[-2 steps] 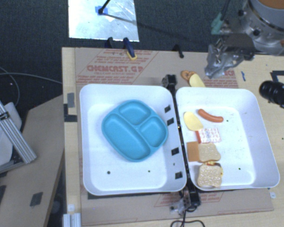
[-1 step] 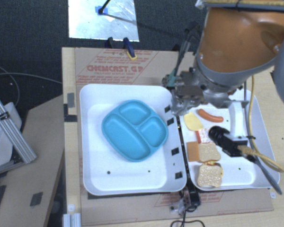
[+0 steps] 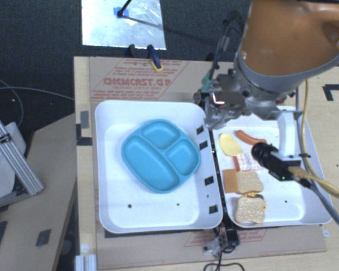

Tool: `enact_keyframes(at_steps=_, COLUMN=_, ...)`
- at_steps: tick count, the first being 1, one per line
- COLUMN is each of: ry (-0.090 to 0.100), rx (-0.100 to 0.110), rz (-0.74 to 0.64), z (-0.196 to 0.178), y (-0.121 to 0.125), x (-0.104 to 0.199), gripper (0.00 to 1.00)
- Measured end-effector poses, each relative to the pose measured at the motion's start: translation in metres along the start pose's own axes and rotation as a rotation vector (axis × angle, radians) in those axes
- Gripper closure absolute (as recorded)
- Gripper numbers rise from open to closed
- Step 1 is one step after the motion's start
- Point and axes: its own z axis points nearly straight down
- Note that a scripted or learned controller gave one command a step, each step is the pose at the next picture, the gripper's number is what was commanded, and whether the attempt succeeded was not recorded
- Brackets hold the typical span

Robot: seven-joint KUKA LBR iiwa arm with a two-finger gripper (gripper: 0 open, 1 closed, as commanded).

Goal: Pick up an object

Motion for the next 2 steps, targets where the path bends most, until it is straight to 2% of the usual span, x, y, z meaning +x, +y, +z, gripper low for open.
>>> enact_keyframes(at_steps=1, ry=0.001, rx=-0.002, rz=-0.004, z=-0.01, y=0.001, x=0.0, gripper=1.0)
enact_keyframes(at_steps=2, ry=-0.003, rx=0.012, rz=-0.002, z=0.082, y=0.014, x=0.073, gripper=1.0)
